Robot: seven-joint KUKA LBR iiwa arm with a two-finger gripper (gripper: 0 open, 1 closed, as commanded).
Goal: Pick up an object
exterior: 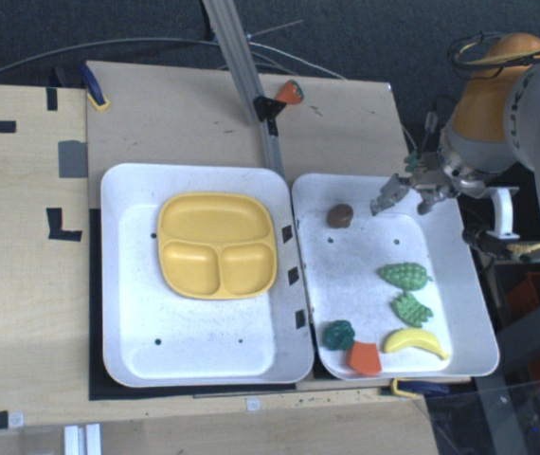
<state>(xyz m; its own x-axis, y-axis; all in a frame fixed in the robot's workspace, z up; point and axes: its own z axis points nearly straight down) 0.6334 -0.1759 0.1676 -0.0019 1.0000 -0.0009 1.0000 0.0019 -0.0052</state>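
Where toys lie, right bin [459,282], banana [417,343]

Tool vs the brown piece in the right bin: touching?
Apart. The camera view shows bare white bin floor between the tool at the bin's far edge and the brown piece to its left.

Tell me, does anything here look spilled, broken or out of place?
Nothing stands out. The yellow divided plate lies flat in the left bin; the toy foods sit apart in the right bin, none tipped out.
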